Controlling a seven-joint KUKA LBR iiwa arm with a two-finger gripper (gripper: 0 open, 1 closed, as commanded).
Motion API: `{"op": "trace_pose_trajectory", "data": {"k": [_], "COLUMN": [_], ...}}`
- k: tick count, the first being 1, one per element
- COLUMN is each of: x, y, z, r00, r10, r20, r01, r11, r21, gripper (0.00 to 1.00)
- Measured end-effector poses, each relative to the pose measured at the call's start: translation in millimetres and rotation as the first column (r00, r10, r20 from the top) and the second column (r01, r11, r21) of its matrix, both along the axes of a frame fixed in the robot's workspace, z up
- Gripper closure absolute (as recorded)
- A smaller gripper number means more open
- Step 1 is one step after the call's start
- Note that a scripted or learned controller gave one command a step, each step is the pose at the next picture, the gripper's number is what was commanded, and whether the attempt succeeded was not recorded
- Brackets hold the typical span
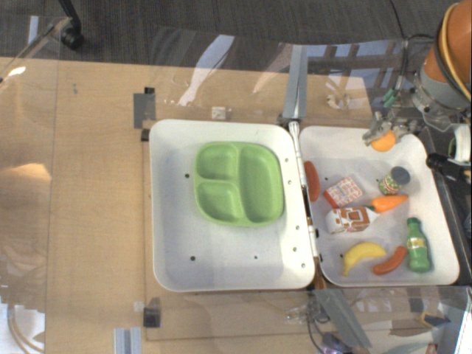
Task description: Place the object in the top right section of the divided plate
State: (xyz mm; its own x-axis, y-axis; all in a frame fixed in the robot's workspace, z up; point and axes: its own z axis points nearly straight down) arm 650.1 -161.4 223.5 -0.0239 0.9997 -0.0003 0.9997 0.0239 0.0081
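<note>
The green divided plate (pixel 240 183) lies in the left white bin (pixel 177 264), with two small sections on its left and one long section on its right. My gripper (pixel 382 133) hangs over the back edge of the right bin (pixel 442 275), at the end of the arm coming in from the right. A small orange object (pixel 384 143) sits between the fingertips, and the gripper is shut on it. It is well to the right of the plate.
The right bin holds a red sausage (pixel 312 181), a red-and-white box (pixel 344 192), a small carton (pixel 352 218), a carrot (pixel 389 203), a green jar with a grey lid (pixel 394 181), a green bottle (pixel 417 245), a banana (pixel 363 255) and a red pepper (pixel 389 260).
</note>
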Motion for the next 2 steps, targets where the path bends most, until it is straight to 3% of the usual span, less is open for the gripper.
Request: {"op": "trace_pose_trajectory", "data": {"k": [1,2], "x": [7,20], "y": [59,122], "z": [-27,-37], "r00": [0.999,0.978], "r10": [0.044,0.207], "r20": [-0.002,-0.003], "r01": [-0.044,-0.207], "r11": [0.999,0.978], "r21": [-0.001,-0.001], "gripper": [1.0,1.0]}}
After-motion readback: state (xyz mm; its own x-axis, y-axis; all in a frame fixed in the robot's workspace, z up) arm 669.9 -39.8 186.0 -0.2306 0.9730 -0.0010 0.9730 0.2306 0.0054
